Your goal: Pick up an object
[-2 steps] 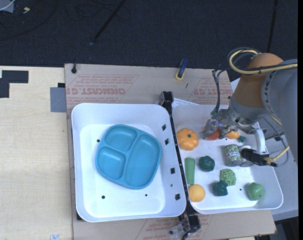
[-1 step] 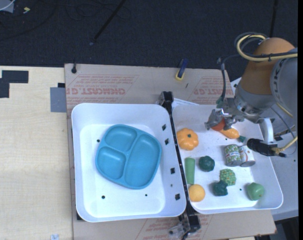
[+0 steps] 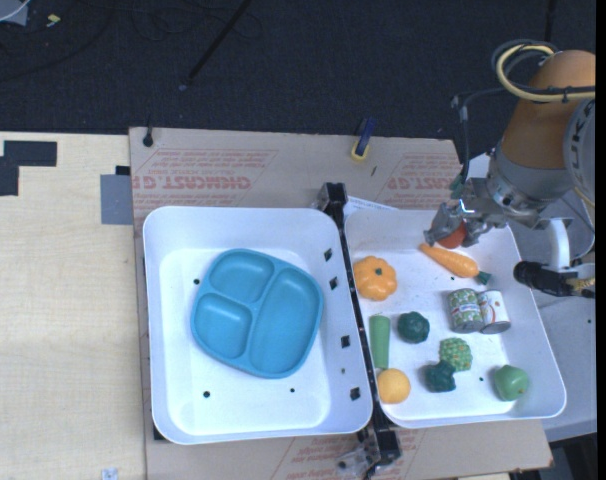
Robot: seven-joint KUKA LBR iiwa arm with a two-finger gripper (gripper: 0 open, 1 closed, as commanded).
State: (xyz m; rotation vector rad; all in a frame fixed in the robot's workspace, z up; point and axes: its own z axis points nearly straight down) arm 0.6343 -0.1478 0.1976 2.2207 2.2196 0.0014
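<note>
- Your nearest candidate is a small red object at the back of the right bin, directly under the gripper; you cannot tell from this angle whether the gripper has it or is released.
- Just in front of it lies one orange carrot, slanting toward the right and close to the gripper.
- You have one orange pumpkin to the left of the carrot, near the bin divider.
- Further forward, count one green cucumber, one orange fruit, two dark green pieces, one bumpy light green piece, one green apple-like piece and one can lying on its side.
- The left bin holds one blue divided plate.
- Both bins sit on brown cardboard on a pale wood counter; behind it you see dark carpet with cables.
- The arm reaches in from the right.
</note>
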